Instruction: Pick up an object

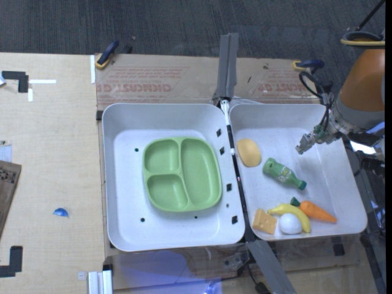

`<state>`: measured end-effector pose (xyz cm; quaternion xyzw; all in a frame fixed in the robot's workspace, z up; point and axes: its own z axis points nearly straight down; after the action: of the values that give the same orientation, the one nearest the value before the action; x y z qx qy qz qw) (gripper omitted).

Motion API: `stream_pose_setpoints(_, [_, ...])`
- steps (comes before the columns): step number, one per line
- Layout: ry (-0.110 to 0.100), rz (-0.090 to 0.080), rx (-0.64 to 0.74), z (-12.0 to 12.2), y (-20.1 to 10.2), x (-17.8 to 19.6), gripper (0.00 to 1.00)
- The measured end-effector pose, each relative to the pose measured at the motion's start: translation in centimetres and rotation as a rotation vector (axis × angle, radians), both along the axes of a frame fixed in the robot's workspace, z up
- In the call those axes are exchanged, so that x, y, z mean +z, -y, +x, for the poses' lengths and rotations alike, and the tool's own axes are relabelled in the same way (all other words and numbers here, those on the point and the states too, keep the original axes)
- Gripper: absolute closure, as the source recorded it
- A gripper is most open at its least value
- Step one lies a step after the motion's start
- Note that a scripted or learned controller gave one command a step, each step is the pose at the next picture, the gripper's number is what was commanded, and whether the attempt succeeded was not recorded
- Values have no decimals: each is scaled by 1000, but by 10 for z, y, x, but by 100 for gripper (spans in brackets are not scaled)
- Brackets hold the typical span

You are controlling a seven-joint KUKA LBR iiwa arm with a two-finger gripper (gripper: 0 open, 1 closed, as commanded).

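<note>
Hovering near the right bin's (343, 225) far right corner, gripper (306, 144) carries nothing; finger spacing cannot be told. Nearest target: green bottle (283, 173), lying flat mid-bin, apart from the potato (248, 152). Advice: descend centred over its body, fingers across the narrow width.

Green divided plate (182, 174) in left bin (116, 164); toy foods in right bin (343, 182).

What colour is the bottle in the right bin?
Green, with a pale label; the bottle shows in the camera view.
</note>
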<state>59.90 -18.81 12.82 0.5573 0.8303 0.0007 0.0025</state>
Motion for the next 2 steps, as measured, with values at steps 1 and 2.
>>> stream_pose_setpoints(1, [0,0,0,0,0,0,0])
stream_pose_setpoints(2, [-5,1,25,-26,-61,-37,0])
